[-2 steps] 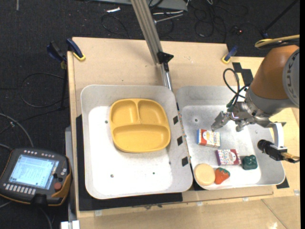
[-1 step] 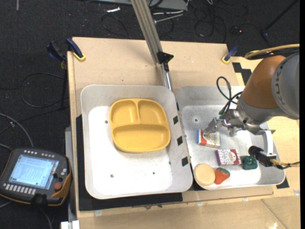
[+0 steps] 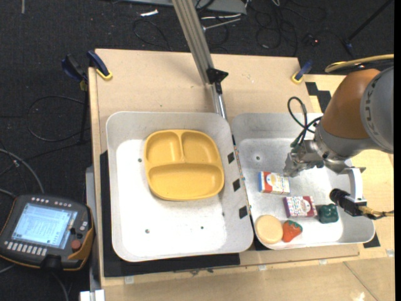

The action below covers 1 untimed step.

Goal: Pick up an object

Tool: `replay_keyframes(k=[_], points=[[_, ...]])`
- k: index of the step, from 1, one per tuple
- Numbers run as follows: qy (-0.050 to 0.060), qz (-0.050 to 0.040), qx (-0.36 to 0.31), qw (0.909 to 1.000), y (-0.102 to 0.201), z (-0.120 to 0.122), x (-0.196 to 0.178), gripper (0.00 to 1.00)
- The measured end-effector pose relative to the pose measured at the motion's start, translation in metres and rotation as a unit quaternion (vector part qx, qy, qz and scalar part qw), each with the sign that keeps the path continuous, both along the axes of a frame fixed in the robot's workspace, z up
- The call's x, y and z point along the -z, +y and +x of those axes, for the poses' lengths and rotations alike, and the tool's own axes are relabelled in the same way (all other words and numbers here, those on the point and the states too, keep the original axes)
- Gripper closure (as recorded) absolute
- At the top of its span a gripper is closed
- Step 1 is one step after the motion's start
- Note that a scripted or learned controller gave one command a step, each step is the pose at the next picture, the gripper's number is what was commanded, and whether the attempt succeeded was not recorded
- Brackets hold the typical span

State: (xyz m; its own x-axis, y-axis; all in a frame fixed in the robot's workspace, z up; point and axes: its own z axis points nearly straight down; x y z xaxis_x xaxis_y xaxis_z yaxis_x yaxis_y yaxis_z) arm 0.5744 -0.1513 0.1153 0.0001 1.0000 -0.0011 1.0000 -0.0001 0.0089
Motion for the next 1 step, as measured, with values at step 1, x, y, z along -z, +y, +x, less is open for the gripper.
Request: replay_keyframes(k=[1], points=[[0.002, -0.0001, -0.002, 1.0000, 0.0055, 0.0076, -0.0465, 1.00]])
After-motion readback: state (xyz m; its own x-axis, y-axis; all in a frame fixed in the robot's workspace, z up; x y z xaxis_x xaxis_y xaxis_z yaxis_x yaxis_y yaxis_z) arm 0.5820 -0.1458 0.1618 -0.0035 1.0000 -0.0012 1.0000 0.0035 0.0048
